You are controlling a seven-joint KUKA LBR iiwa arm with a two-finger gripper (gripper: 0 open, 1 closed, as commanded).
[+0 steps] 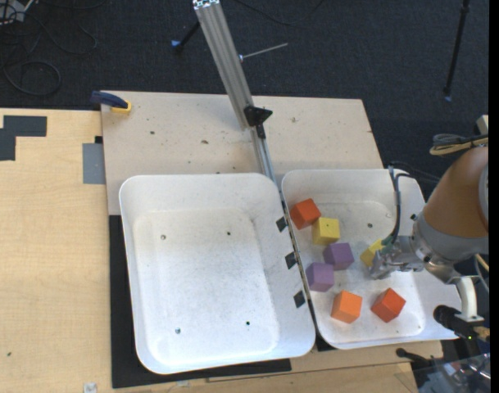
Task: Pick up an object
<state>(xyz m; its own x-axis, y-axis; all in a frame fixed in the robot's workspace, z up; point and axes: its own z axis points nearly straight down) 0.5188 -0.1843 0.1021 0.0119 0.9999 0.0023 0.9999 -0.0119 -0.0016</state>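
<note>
Several small blocks lie in the right bin (347, 182): an orange block (305, 213), a yellow block (328, 230), two purple blocks (339, 255) (319, 276), another orange block (346, 305) and a red block (387, 304). A second yellow block (369, 255) sits at the right side of the bin. My gripper (386, 264) is low in the bin, right against this yellow block and just above the red one. The arm's wrist hides part of that yellow block, and I cannot make out whether it is held.
The left bin (204, 191) lies beside the right one, with black clips (291, 259) along the shared edge. A slanted metal pole (229, 64) rises behind the bins. A blue and yellow tool (111, 101) lies at the bench's back left corner.
</note>
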